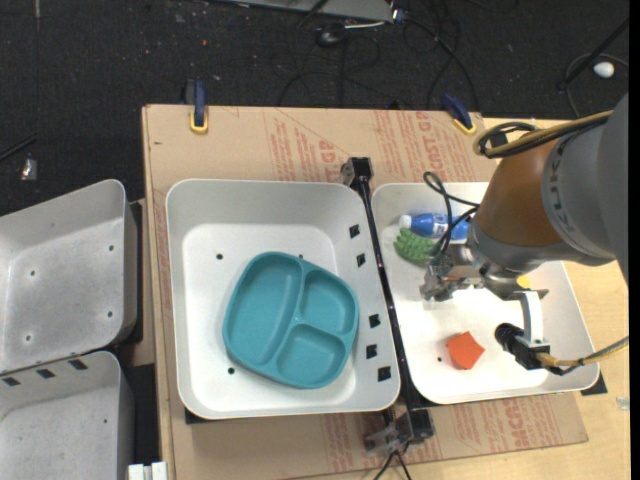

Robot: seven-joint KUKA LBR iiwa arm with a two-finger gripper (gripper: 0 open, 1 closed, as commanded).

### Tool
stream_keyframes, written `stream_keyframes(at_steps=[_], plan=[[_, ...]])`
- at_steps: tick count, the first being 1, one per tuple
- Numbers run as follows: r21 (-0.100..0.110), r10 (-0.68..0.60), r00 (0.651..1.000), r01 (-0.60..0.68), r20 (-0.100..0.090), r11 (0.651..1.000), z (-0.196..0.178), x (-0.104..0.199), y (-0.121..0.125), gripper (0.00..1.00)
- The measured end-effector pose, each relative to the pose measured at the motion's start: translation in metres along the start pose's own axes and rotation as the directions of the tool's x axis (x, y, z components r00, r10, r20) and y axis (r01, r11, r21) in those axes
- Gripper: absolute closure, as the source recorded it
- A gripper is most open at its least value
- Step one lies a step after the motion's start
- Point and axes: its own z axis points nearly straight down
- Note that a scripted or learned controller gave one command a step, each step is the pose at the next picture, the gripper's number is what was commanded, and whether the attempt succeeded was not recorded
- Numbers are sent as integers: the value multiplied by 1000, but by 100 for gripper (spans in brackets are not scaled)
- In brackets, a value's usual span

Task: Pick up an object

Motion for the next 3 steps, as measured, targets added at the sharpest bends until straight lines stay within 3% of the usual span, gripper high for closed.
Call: stream_keyframes(at_steps=[3], plan=[[-4, -6, 1000, 6, 0, 1000, -166, -1, -11, 100]])
